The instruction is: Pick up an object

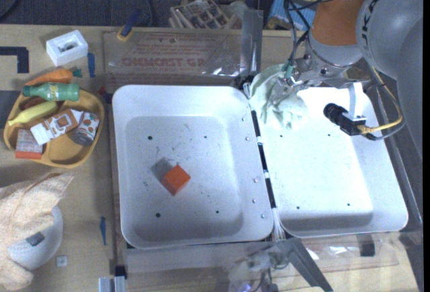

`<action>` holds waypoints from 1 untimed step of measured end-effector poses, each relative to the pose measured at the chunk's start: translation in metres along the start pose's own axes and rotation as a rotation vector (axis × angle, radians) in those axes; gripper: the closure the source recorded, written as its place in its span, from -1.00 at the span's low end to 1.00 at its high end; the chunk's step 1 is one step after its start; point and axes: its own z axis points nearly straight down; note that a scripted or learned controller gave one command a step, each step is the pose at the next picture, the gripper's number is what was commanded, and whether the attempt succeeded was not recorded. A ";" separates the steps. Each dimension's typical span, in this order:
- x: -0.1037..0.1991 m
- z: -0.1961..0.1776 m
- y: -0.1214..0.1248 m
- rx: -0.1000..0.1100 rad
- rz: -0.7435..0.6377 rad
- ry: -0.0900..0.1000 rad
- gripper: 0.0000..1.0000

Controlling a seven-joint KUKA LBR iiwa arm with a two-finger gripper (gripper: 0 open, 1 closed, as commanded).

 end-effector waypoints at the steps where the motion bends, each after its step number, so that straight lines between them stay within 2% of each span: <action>1: 0.000 -0.010 0.001 -0.004 -0.003 -0.004 1.00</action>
